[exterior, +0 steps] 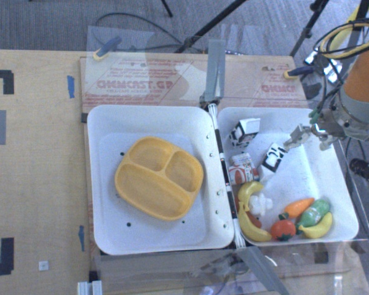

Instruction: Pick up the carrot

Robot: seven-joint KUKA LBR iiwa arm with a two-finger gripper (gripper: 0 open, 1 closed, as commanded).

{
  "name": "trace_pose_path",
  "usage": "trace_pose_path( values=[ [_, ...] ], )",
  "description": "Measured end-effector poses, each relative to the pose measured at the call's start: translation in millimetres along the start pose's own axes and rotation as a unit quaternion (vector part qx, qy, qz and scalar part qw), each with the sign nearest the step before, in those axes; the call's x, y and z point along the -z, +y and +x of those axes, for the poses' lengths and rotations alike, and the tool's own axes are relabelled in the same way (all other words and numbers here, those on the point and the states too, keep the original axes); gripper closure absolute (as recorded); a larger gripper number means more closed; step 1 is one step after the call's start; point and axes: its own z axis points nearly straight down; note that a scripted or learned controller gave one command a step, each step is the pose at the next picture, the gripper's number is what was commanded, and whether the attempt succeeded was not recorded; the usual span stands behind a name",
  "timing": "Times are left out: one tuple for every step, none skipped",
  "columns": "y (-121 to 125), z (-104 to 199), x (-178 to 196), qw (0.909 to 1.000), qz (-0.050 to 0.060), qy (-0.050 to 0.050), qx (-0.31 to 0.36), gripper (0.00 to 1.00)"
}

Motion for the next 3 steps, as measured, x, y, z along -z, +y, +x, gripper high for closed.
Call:
trace_pose_path(
  values=[
    [-74.7,11.2,-100.5,0.9977,-0.001,0.000,0.067,0.00],
    [-99.2,-4.6,-110.0,0.9559,-0.002,-0.001,0.294,0.00],
    [-72.6,-50.9,-108.4,0.9475,-0.004,0.001,0.320,0.00]
  ],
)
